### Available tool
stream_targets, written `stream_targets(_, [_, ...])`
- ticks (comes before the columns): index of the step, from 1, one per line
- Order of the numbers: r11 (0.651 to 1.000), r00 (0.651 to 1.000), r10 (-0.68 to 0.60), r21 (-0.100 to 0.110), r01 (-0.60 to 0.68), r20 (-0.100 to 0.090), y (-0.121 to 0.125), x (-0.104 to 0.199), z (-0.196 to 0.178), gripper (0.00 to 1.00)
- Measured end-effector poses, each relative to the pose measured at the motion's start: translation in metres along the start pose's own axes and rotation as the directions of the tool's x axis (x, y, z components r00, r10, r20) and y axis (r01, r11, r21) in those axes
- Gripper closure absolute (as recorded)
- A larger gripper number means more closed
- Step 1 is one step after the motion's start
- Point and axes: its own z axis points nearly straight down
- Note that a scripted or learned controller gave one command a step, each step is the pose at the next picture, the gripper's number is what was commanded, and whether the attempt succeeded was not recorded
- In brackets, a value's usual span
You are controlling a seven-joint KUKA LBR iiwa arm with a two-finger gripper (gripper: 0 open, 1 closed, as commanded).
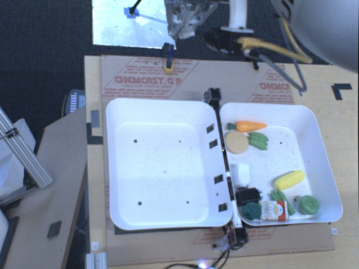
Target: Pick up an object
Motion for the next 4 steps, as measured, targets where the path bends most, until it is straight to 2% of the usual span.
stream_targets(1, [1.0, 1.0, 0.007, 0.023, -0.007, 0.007, -0.093, -0.044, 0.039, 1.0])
stream_targets(2, [0.999, 1.0, 0.004, 0.033, -0.005, 0.012, -0.122, -0.032, 0.176, 1.0])
stream_targets(3, [1.0, 1.0, 0.001, 0.004, -0.001, 0.0, -0.102, -0.014, 0.048, 1.0])
stream_targets(4, [0.999, 1.0, 0.004, 0.034, -0.005, 0.014, -0.127, 0.0, 0.232, 1.0])
